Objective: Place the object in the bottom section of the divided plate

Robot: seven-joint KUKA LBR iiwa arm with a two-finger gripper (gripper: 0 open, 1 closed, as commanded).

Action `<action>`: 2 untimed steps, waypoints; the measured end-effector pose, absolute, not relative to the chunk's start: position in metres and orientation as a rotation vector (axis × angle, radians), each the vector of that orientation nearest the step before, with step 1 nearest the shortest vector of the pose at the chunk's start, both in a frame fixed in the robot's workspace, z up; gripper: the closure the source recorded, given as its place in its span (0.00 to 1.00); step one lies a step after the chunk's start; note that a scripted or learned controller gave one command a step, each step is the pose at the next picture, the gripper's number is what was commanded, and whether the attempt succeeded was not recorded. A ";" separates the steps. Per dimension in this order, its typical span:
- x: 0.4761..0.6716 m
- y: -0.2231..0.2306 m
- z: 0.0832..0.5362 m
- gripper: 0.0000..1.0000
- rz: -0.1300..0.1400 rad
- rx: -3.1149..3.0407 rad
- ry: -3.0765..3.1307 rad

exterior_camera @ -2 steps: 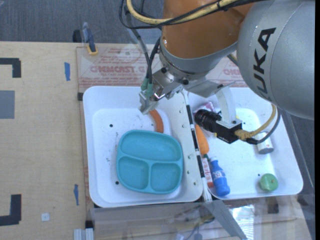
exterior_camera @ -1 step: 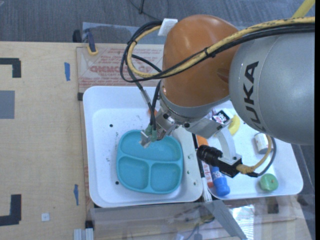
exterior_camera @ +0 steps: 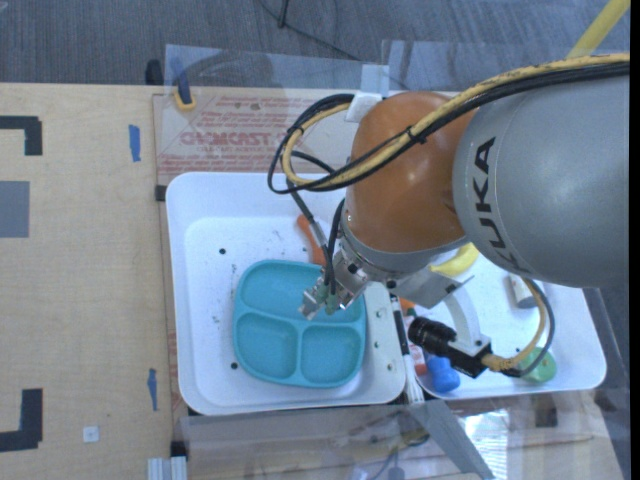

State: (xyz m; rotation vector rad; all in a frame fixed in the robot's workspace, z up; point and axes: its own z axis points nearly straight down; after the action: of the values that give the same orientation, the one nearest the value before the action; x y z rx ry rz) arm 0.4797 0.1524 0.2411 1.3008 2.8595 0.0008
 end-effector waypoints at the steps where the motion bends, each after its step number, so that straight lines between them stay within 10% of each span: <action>1: 0.498 0.080 0.411 1.00 0.001 1.588 2.708; 2: 0.479 0.111 0.179 1.00 0.001 1.466 2.779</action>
State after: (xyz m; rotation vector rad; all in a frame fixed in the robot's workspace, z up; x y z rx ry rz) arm 0.4791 0.1109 0.1794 1.4664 2.7791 0.0008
